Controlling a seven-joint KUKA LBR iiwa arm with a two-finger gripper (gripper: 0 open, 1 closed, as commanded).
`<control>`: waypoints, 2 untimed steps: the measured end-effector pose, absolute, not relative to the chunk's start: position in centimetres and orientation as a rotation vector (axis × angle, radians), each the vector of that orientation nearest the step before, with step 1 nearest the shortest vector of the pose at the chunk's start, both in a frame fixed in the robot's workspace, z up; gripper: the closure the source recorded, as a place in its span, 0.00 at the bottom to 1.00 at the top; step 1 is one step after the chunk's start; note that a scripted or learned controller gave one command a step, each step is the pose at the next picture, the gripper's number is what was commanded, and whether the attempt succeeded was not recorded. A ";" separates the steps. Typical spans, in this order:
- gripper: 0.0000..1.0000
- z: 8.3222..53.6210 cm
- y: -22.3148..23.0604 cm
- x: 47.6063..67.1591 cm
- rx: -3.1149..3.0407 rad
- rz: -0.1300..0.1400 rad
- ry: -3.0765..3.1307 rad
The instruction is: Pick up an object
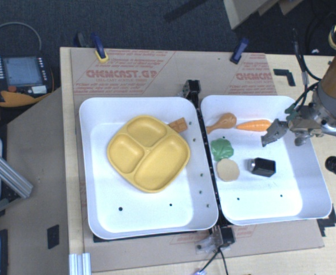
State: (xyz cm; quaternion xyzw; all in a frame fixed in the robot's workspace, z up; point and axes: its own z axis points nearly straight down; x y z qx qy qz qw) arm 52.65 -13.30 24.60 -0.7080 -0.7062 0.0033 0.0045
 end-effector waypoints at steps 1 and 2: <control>0.00 25.2 -13.3 52.9 -2.222 0.000 -2.222; 0.00 20.5 -12.5 52.4 -2.219 0.003 -2.219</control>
